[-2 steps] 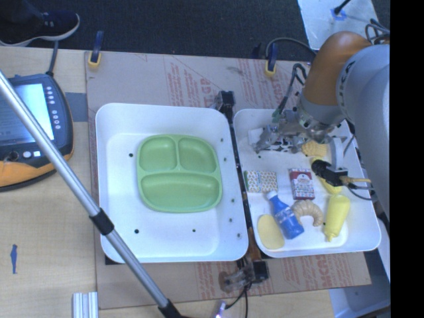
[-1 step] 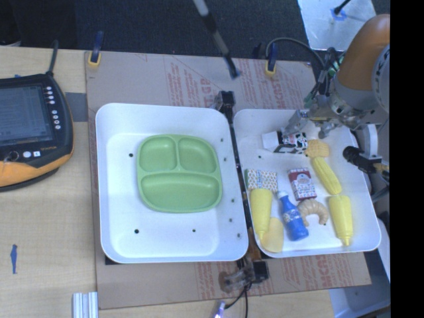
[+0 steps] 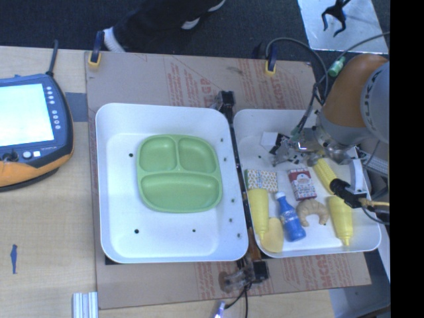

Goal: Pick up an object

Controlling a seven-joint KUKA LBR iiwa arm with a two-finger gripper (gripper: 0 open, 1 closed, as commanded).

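My gripper point(image 3: 286, 149) hangs low over the upper part of the right bin point(image 3: 255, 121), its dark fingers pointing left and down with nothing visibly between them. Below it lie a patterned square packet point(image 3: 262, 179), a small red and white box point(image 3: 303, 183), a blue bottle point(image 3: 289, 218), a tan croissant-shaped piece point(image 3: 313, 210) and yellow banana-like pieces point(image 3: 259, 207) point(image 3: 341, 218) point(image 3: 324, 171). The gripper is above and apart from these objects.
The left bin point(image 3: 112, 177) holds a green divided plate point(image 3: 178, 173). A teach pendant point(image 3: 30, 128) with a screen rests on the bench at far left. The arm's orange band point(image 3: 348, 91) and cables fill the upper right. Clamps sit at the cardboard's edges.
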